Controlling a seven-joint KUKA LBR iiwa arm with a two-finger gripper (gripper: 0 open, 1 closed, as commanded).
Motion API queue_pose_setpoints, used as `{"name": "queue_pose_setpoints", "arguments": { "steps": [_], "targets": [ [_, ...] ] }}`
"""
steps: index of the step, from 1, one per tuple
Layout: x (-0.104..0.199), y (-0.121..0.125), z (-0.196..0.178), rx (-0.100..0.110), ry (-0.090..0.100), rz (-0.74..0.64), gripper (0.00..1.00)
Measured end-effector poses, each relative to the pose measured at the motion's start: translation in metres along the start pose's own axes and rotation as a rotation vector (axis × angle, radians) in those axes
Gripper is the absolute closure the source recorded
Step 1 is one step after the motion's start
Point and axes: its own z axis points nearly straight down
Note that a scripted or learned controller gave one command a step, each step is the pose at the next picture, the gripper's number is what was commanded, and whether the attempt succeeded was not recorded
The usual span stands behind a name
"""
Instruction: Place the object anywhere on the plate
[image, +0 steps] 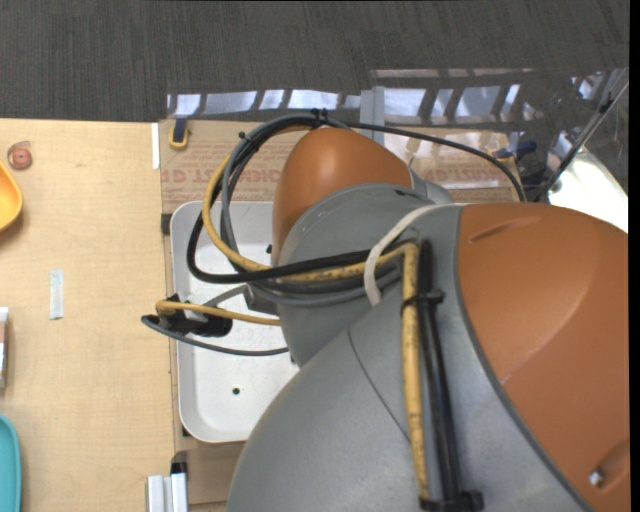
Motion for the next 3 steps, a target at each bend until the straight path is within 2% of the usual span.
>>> {"name": "queue_pose_setpoints", "arguments": {
  "steps": [3],
  "targets": [
    [0.0001,0.0002,-0.0003,0.000,0.000,0.000,0.00]
  ]
}}
